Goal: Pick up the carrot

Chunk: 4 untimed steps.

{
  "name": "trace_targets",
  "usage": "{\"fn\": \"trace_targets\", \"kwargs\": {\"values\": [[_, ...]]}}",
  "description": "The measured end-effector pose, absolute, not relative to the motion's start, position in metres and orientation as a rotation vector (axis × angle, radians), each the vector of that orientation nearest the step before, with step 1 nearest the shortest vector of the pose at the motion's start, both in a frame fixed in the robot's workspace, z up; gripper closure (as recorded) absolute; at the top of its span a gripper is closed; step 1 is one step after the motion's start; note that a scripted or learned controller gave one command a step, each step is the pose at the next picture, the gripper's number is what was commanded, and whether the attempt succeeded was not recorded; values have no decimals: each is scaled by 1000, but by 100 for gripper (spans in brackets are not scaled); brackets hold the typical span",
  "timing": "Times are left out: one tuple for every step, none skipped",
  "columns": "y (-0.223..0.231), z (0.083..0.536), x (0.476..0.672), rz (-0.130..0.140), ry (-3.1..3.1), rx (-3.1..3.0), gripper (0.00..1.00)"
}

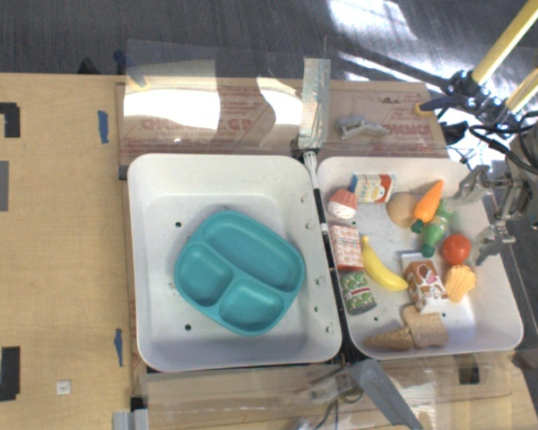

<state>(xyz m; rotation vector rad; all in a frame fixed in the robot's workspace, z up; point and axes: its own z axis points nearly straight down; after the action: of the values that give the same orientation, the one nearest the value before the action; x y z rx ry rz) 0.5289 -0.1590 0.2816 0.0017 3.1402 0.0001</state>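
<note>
The carrot [428, 202], orange with a green top at its lower end, lies tilted in the upper right part of the right bin [502, 330]. It sits between a tan round piece [400, 209] and a green toy [434, 232]. My gripper [480, 215] hovers over the bin's right rim, a little to the right of the carrot and apart from it. Its two metal fingers [472, 185] are spread open with nothing between them.
Around the carrot lie a red tomato [455, 249], a banana [382, 268], a small carton [372, 187], a yellow corn piece [461, 282], a waffle cone [396, 337] and several other toy foods. The left bin [152, 186] holds a teal divided plate [240, 271].
</note>
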Motion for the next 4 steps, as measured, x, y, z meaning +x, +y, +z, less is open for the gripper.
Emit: {"fn": "trace_targets", "kwargs": {"values": [[-177,148,596,7,3153,-20,0],[-174,101,636,-2,3130,114,0],[-174,87,659,4,3124,384,0],[-173,99,663,-3,3103,380,100]]}}
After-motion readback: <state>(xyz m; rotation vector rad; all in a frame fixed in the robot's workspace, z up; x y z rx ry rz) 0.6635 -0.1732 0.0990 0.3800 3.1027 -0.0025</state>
